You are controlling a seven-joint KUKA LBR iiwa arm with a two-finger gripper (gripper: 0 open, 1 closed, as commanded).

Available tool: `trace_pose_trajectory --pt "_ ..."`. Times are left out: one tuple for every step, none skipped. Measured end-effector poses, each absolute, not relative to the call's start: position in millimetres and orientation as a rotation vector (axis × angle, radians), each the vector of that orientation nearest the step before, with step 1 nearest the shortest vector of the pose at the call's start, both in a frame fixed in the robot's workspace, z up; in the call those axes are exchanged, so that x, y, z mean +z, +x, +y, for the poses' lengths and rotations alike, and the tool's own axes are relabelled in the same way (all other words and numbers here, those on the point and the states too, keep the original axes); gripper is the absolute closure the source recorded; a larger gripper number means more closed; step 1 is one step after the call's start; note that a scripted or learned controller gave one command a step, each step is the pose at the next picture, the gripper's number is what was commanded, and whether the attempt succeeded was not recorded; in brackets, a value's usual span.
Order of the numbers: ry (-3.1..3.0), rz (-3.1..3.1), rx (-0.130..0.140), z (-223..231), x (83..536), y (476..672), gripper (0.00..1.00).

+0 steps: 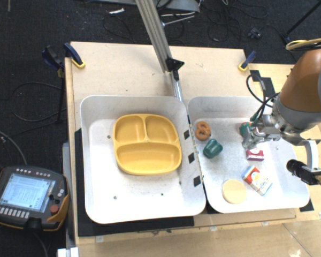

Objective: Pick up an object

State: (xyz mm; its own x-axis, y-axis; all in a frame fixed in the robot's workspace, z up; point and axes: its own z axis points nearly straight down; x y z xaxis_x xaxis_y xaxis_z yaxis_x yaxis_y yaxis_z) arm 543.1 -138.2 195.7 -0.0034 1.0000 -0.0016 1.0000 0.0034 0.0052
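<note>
In the right bin [289, 194], the jaws [252, 142] hang low over the floor, reaching in from the right on the grey arm [305, 98]. Whether they are spread or pressed together I cannot tell; the metal parts blur into one another, and nothing shows plainly pinched between them. Just below the jaws, touching or nearly so, lies a small pink-and-white box [255, 155]. A teal bit [245, 127] sits just beside them on the upper left. Farther below, near the bin's front, a red-and-white carton [257, 180] lies tilted, and left of it a pale yellow disc [235, 191] rests flat. To the left of the jaws, near the bin's left wall, a green cup [212, 148] lies on its side, and just above it sits a brown pretzel [203, 130]. Well apart, across the divide, the left bin [96, 197] holds a yellow tray [147, 143] with three compartments. Both bins rest on the tan worktop [123, 68]. Off the worktop, far left, a pendant [28, 196] with a lit screen lies on the dark floor [27, 63].
</note>
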Motion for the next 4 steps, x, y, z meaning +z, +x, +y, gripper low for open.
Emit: trace_pose_trajectory --pt "2.214 2.219 0.004 -149 250 542.3 1.00" --pt "2.212 2.228 0.004 -99 258 562.1 1.00" --pt "2.212 2.231 0.003 -42 248 589.4 1.00" --pt "2.213 2.229 0.002 0 239 605.6 1.00"
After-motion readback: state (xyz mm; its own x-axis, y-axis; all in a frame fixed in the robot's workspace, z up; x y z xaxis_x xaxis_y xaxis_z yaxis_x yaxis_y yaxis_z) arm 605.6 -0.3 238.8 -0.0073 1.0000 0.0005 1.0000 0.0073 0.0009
